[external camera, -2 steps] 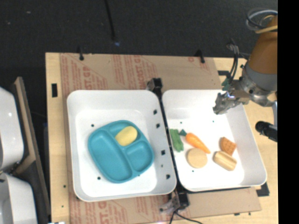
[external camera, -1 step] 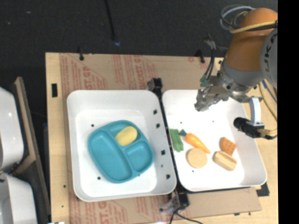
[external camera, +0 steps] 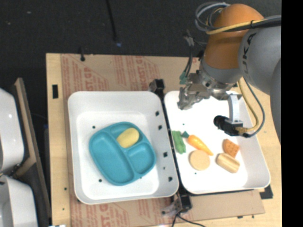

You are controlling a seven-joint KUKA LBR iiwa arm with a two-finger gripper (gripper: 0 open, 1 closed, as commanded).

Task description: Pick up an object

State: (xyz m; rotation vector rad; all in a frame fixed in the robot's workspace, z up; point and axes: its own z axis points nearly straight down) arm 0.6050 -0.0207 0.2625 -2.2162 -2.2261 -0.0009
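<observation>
While end effector (external camera: 185, 100) (grip state unclear) hangs over rt bin (external camera: 255, 176), bench (external camera: 109, 72) looks scuffed w/ red print.

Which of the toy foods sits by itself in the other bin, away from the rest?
The yellow piece, resting in a compartment of the blue tray in the left bin. The others all lie in the right bin.

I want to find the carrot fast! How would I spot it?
Look in the right white bin, the one under the grey arm. Near its left side lies a small cluster of toy foods; the carrot is the pointed orange piece with a green top, lying slantwise above the round tan disc. Nothing else there is long, orange and tapered.
</observation>
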